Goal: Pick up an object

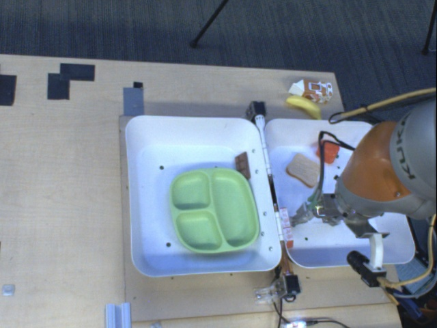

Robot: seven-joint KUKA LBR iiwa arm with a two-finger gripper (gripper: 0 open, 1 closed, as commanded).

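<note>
My gripper is low over the left part of the right bin, close to the wall between the two bins. A tan slice-shaped object lies just beyond it in that bin. A small orange-red object sits further back, partly behind a black cable. In the left bin a green divided plate lies flat. A small brown block rests by that bin's right wall. I see nothing gripped at the gripper tip.
The arm's orange band and grey wrist cover the right half of the right bin. A yellow banana and a small packet lie on the bench behind that bin. Cables and a connector sit at the front edge.
</note>
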